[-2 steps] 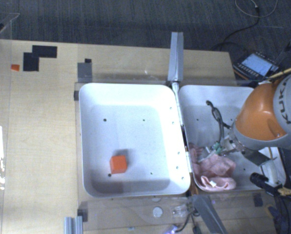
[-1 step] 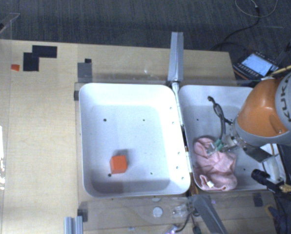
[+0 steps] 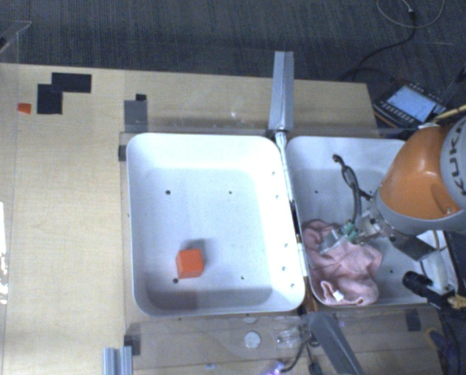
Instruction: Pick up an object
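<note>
- The gripper [image 3: 356, 231] sits low over the pink cloth [image 3: 341, 268] in the right bin [image 3: 319, 158]; its grip cannot be told.
- It should pinch a raised fold at 7 o'clock, then lift straight.

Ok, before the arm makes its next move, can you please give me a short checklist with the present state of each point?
1. Pincer is over a thing to pick: ok, it sits right at the pink cloth in the right bin.
2. Cloth between the fingers: cannot tell, the arm hides the contact.
3. Cloth lies inside the bin: ok, bunched in the near left corner, against the wall.
4. Other target free: ok, the orange block lies alone in the left bin.
5. Cable near the pincer: not ok, it hangs close by and might snag.
</note>
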Available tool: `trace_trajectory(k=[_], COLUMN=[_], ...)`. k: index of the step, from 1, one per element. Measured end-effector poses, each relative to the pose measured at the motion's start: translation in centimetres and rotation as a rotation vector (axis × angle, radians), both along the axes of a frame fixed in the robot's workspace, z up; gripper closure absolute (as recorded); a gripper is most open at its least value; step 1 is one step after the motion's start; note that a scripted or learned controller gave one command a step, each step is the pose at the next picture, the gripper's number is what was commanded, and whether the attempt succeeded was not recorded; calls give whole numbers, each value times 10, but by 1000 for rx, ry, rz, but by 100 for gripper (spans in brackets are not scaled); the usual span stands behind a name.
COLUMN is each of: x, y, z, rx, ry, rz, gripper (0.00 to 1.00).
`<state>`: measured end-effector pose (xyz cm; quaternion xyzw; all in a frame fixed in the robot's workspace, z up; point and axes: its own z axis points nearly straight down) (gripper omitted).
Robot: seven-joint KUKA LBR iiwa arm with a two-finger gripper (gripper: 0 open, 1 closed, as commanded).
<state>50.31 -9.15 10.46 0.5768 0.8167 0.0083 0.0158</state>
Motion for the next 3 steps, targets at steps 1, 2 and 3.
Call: trace_trajectory(k=[1, 2, 3], x=[56, 60, 60], y=[-4, -3, -3], z=[-14, 0, 0], rx=[3, 3, 3], ry=[18, 7, 7], rz=[-3, 0, 0], gripper=[0, 100, 0])
